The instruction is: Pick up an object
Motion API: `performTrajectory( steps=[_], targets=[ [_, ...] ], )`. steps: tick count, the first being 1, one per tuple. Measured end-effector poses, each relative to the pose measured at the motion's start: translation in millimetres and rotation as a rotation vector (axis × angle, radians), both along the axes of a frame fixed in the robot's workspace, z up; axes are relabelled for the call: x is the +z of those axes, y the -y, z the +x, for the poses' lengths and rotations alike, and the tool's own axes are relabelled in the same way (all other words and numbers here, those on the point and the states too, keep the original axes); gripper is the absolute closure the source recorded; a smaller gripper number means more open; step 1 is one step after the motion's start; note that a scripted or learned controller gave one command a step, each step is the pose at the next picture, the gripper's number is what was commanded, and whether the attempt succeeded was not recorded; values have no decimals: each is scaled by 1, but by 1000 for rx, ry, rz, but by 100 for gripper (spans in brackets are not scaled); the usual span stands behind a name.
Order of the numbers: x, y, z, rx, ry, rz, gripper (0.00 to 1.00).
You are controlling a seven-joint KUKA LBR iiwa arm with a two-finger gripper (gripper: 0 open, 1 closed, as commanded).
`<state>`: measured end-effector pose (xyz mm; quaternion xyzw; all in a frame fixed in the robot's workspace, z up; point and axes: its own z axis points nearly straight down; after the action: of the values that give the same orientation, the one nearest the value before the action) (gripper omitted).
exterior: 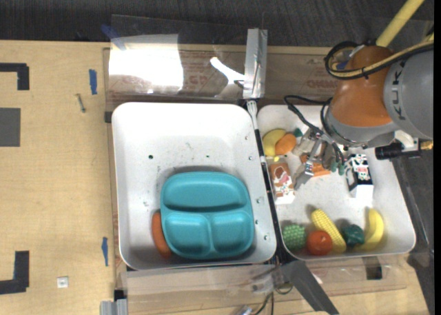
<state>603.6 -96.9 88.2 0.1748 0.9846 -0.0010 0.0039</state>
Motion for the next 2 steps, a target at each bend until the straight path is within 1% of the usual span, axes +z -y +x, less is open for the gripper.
performTrajectory(
  steps=[1,2],
  targets=[
    [-1,52,-7,-140,3,4,0],
    [0,15,-21,-214,1,3,0]
  ],
)
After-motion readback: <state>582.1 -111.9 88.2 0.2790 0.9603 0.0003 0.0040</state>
